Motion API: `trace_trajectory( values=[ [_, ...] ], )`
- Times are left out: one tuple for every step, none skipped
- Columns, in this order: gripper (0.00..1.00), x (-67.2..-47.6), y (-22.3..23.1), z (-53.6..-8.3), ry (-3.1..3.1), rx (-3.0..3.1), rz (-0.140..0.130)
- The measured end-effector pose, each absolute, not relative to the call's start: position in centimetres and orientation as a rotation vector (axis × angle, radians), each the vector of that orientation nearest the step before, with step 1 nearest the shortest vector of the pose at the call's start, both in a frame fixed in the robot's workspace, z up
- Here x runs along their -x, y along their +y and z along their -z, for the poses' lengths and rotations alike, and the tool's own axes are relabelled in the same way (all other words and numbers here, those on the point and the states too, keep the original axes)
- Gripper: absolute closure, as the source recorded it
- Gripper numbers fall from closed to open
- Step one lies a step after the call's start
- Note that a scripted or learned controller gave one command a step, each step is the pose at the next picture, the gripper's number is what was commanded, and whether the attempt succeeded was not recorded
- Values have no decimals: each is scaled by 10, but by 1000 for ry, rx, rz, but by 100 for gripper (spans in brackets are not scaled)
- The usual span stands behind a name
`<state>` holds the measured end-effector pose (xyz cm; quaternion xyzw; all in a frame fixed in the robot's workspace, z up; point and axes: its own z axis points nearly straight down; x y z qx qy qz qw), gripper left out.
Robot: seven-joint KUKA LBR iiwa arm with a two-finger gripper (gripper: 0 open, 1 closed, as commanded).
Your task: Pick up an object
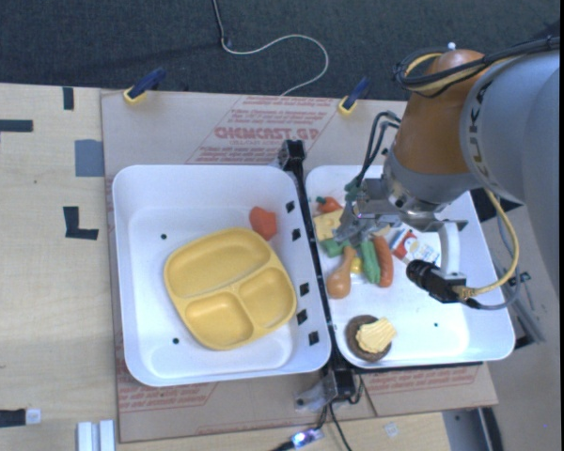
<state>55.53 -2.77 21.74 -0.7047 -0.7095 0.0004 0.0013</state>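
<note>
My gripper [357, 224] reaches down into the right bin [470, 341], over a heap of toy food at its left side. The heap holds a green piece [368, 259], an orange carrot-like piece [384, 261], a yellow piece [326, 226] and a tan drumstick-like piece [339, 277]. The wrist hides the fingertips, so nothing can be seen between them. Nearer the bin's front lies a brown and yellow pastry-like toy [370, 336]. In the left bin [136, 195] a red-orange toy [262, 220] lies beside a yellow divided plate [229, 287].
A black divider [305, 242] runs between the two bins. The arm's grey and orange body [451, 130] covers the right bin's far part, and a black cable fitting [430, 280] hangs over its middle. A white cable [263, 45] lies on the dark floor behind.
</note>
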Motion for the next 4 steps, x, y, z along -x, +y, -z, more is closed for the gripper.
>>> trace_trajectory(
  values=[
    [100, -583, 29, -216, -2229, 2211, 1],
    [100, -594, 85, -227, -2229, 2211, 2],
    [100, -605, 97, -226, -2224, 2217, -1],
    [100, -604, 89, -234, -2223, 2220, -1]
  ],
)
